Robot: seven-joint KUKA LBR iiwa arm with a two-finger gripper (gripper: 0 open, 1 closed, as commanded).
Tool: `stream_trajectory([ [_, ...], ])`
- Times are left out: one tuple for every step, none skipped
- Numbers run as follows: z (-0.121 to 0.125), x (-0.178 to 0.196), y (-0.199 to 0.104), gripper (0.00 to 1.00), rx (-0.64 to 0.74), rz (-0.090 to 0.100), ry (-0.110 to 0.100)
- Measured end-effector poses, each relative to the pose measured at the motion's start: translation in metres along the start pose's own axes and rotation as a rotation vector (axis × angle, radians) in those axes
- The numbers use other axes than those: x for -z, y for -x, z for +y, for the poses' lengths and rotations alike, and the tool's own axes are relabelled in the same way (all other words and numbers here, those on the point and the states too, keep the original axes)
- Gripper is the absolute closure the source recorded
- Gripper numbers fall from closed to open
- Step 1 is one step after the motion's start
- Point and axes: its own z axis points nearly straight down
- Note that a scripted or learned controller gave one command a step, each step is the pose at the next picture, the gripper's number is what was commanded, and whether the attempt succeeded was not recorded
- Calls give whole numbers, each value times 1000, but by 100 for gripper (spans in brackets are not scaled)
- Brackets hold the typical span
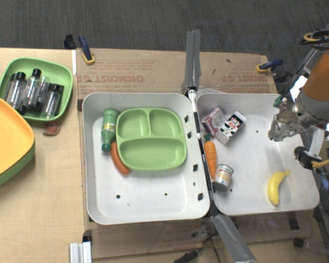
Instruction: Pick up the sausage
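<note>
The sausage (119, 159), orange-red and slim, lies in the left bin (148, 201), tucked against the lower left edge of a green divided plate (151, 137). A green bottle (108, 128) lies just above it along the plate's left side. My gripper (280, 131) hangs over the right bin (252, 163) near its right wall, far from the sausage, with nothing visible between its fingers.
The right bin holds a carrot (210, 156), a small can (223, 176), a banana (275, 186) and two small packets (223, 124). Left of the bins sit a green tray of bottles (35, 89) and stacked yellow plates (8, 144). Clamps (86, 51) hold the cardboard at the back.
</note>
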Motion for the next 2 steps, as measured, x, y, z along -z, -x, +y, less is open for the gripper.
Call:
stream_trajectory([
  [9, 88, 5, 100, -175, 0, 3],
  [42, 121, -15, 100, -342, 0, 3],
])
